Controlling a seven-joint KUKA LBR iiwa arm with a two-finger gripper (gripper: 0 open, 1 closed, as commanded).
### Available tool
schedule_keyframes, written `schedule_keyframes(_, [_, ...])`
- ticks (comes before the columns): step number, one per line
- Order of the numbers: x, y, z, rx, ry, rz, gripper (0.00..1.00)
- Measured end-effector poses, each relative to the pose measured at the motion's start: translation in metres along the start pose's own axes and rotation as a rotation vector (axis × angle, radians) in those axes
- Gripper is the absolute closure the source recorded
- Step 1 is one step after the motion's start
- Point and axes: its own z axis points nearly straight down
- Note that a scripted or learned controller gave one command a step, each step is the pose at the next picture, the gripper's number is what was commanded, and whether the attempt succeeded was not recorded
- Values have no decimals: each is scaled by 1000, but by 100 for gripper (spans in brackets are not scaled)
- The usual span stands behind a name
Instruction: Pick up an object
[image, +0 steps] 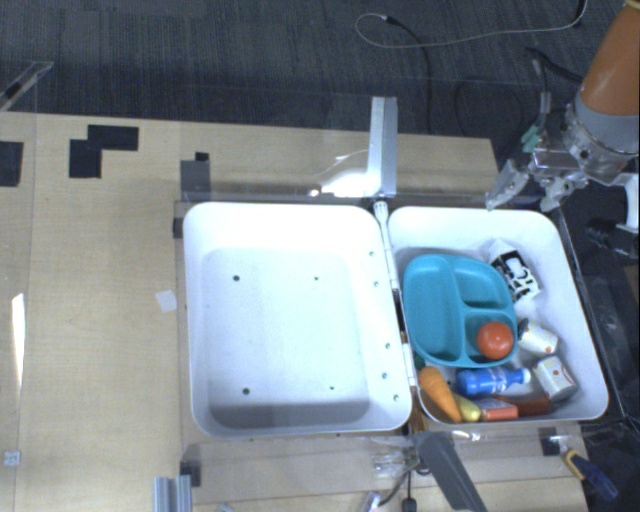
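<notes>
Pale wooden bench carries two white bins, and I take the blue tray (455, 305) in the right bin (570, 250) as my landmark. My gripper (528, 185) hangs above the far rim of that bin, beyond the tray, fingers spread apart and holding nothing, as far as this small view lets me judge. A red ball (494, 340) lies in the tray's near corner; an orange carrot (440, 393) and a blue bottle (490, 381) lie just beside its near edge. I judge I am before the approach: next I must choose one object and descend over it.
</notes>
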Motion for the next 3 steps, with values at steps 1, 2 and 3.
schedule_keyframes(1, [-42,-7,148,-3,-1,-29,0])
schedule_keyframes(2, [-66,-35,182,-14,-2,-31,0])
schedule_keyframes(3, [-69,-33,168,-20,-8,-30,100])
